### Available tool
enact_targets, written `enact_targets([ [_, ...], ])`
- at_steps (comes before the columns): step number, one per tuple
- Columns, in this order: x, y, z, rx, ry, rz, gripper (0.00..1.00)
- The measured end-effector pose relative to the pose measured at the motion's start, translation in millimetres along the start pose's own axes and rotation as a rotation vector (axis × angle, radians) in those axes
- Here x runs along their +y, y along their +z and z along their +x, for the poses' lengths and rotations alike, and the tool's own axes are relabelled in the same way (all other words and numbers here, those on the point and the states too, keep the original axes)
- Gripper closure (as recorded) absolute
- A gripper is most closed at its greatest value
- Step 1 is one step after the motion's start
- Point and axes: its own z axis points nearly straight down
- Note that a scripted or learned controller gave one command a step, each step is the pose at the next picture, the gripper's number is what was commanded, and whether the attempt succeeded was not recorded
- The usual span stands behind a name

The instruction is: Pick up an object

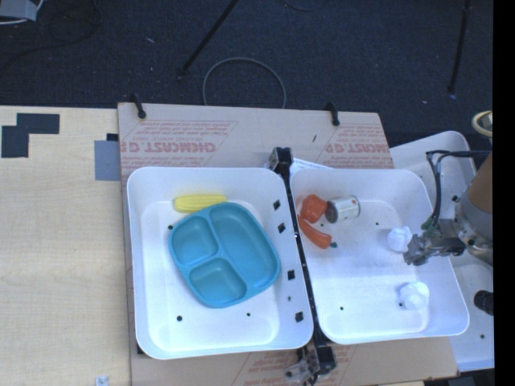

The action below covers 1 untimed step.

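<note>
Gripper point(418, 252) sits low at the right edge of the right bin point(366, 332), reaching in from the right side, and whether it is apart or together cannot be told, since it shows as a small dark-grey shape with no clear gap. Just beside it, toward the bin's middle, lies a small white crumpled lump point(399, 238); whether the two touch cannot be told. A second white lump point(414, 295) rests near the bin's front right corner, apart from the gripper. Near the bin's back left corner, close to the divider, are an orange piece point(313, 208), a curved orange-red piece point(316, 236) in front of it, and a small silver can point(343, 209) lying on its side against the orange piece. The left bin point(145, 215) carries a blue divided tray point(223, 253) in its middle and a yellow corn cob point(200, 203) just behind the tray. The nearest lump looks the likely target: it appears light and soft, probably crushable rather than fragile, and would be best pinched across its middle, low to the floor, since a high grip may slide off.
</note>
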Motion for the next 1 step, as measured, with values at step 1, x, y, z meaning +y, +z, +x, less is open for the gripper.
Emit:
enact_targets([
  [1, 0.5, -22.5, -0.7, 0.000, 0.000, 0.001, 1.00],
])
